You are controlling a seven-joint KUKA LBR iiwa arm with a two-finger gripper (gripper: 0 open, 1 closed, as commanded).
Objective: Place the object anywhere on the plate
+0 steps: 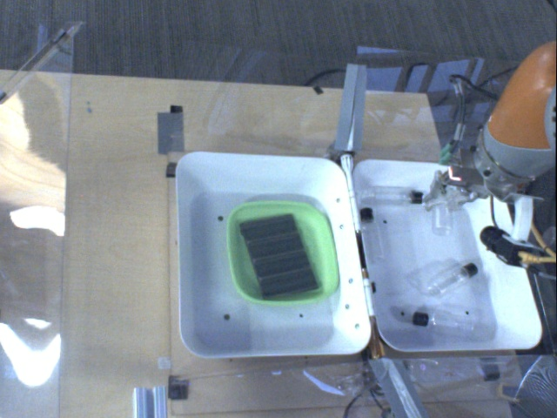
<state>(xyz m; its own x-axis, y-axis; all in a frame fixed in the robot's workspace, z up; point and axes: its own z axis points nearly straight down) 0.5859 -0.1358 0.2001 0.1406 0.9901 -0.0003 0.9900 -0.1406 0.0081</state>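
Green plate (237,233), left bin (196,259): dark ribbed block (278,256), long axis top-left to bottom-right; right bin (513,316): clear vials (444,277); gripper (444,200) state indiscernible.

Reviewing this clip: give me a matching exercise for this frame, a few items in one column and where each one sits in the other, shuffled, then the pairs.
Things:
1. square lime-green plastic plate
2. dark grey ribbed rectangular block
3. clear plastic vial with a black cap
4. robot's hand

Places:
A. lying in the right white bin
B. over the far part of the right bin
C. on the green plate
D. in the left white bin

Pairs: 1-D, 2-C, 3-A, 4-B
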